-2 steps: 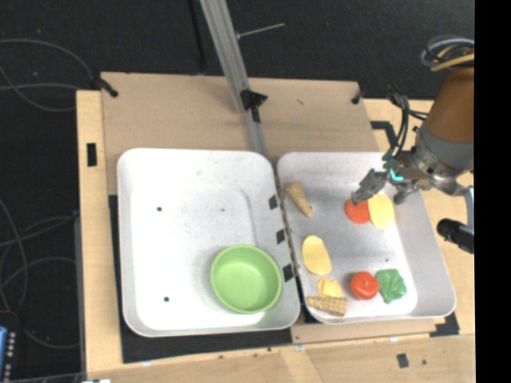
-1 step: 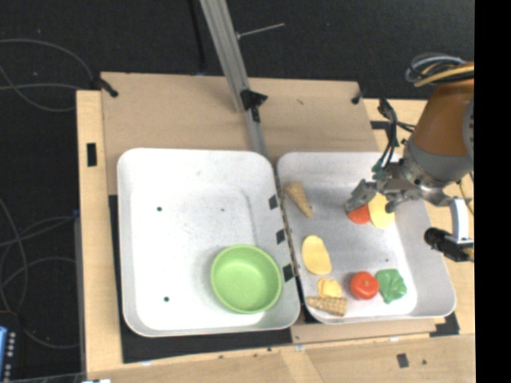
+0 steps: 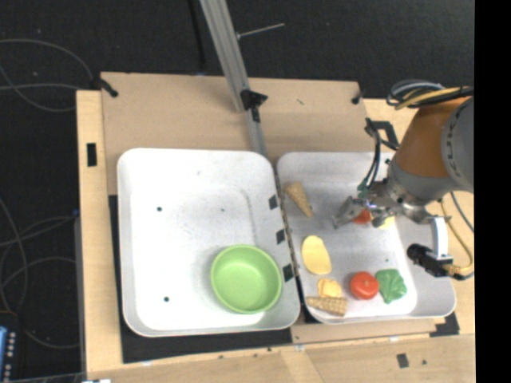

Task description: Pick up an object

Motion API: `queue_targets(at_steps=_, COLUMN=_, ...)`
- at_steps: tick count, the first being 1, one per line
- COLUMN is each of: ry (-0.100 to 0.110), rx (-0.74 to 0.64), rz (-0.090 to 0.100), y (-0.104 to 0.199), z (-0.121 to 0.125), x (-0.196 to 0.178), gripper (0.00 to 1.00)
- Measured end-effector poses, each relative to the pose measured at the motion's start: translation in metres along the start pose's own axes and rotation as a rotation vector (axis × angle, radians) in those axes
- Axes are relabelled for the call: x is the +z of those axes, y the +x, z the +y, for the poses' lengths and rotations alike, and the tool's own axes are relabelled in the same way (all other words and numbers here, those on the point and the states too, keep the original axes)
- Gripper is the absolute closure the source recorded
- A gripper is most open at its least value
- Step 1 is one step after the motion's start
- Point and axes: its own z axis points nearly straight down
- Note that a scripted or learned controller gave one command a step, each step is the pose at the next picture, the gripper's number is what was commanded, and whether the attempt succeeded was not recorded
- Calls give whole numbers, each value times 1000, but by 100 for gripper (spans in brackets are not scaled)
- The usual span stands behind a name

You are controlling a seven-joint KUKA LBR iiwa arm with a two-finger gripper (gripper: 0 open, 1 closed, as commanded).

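Note:
My gripper is low in the right bin, near its far right side. A small red object with a yellow piece beside it lies right under the gripper, partly hidden by it. Whether the gripper touches them cannot be told. Elsewhere in this bin lie a tan cone, a yellow oval piece, a red tomato, a green pepper and a waffle-like piece.
The left bin holds a green bowl at its near right corner. A grey metal pole slants up from the far edge between the bins. The arm's orange band hangs over the right bin's far right corner.

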Motion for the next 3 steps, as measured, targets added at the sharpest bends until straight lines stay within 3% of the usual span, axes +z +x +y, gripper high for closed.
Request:
queue_targets(at_steps=1, ry=-3, rx=1, rz=-1, y=-2, z=0, x=20, gripper=0)
queue_targets(at_steps=2, ry=-8, rx=5, rz=0, y=-2, z=1, x=8, gripper=100)
queue_targets(at_steps=3, ry=-13, rx=-6, rz=1, y=1, z=1, x=-56, gripper=100)
